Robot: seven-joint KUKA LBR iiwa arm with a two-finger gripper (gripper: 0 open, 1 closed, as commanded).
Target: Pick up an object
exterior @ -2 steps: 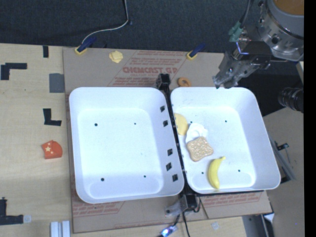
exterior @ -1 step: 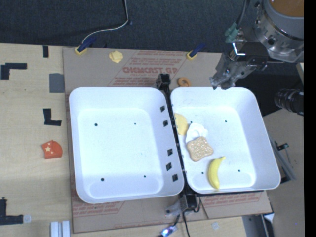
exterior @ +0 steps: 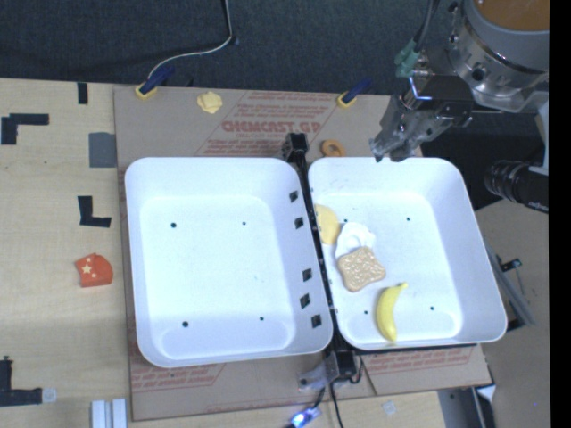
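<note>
The right bin [exterior: 446, 194] holds a yellow banana [exterior: 390, 310] near its front, a tan waffle-like toast piece [exterior: 360, 268], a white crumpled item [exterior: 355, 236] and a pale yellow piece [exterior: 326, 224] by its left wall. My gripper [exterior: 390, 149] hangs above the back rim of the right bin, well behind these objects. Nothing shows between its fingertips.
The left bin [exterior: 161, 203] sits beside the right one. Outside the bins lie a yellow toy [exterior: 210, 102], a small ring [exterior: 331, 148] and an orange-red piece [exterior: 95, 270] on the bench at far left. A white cable [exterior: 201, 52] runs at the back.
</note>
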